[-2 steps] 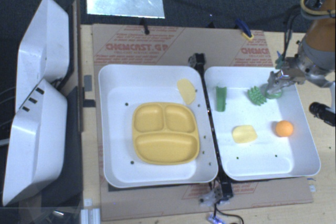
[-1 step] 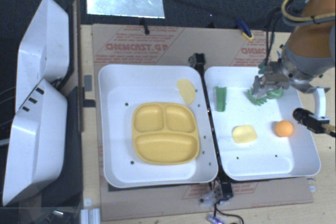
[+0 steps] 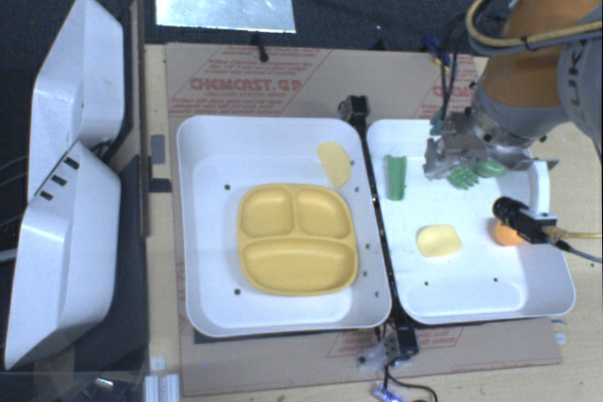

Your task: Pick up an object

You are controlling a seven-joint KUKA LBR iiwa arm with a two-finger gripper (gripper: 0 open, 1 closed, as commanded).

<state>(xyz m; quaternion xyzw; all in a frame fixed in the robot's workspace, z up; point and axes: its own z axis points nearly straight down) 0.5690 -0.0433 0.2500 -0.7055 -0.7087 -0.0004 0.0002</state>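
My gripper (image 3: 450, 161) hangs low over the upper part of the right bin (image 3: 490, 297). A green ribbed toy (image 3: 476, 172) pokes out from right under it, partly hidden by the grey gripper body. An upright-lying green block (image 3: 396, 176) rests just to the left of the gripper. A pale yellow rounded piece (image 3: 438, 240) lies near the bin's middle. An orange object (image 3: 509, 233) sits at the right wall, half covered by a black fitting (image 3: 518, 215).
The left bin (image 3: 203, 231) holds a yellow divided plate (image 3: 297, 238) and a pale yellow flat piece (image 3: 335, 164) near its upper right corner. A black clamp (image 3: 355, 106) joins the bins at the back. The arm's orange band (image 3: 537, 52) looms over the right bin's far corner.
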